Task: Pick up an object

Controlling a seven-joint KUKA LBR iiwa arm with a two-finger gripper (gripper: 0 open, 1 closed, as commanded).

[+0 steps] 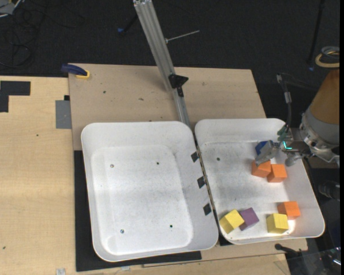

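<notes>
In the right bin [309, 208], up toward its far right side, two orange blocks [270, 170] sit touching, the pair's long axis running left to right and dipping slightly toward the near side, with a small blue piece [262, 148] just behind them. The gripper [282, 148] hangs right beside that blue piece, and whether it is spread or pinching anything I cannot tell. Along the bin's near edge lie a yellow block [231, 220] against a purple one [249, 216], then another yellow block [277, 223] and an orange block [289, 209]; the left bin [97, 136] sits alongside.
</notes>
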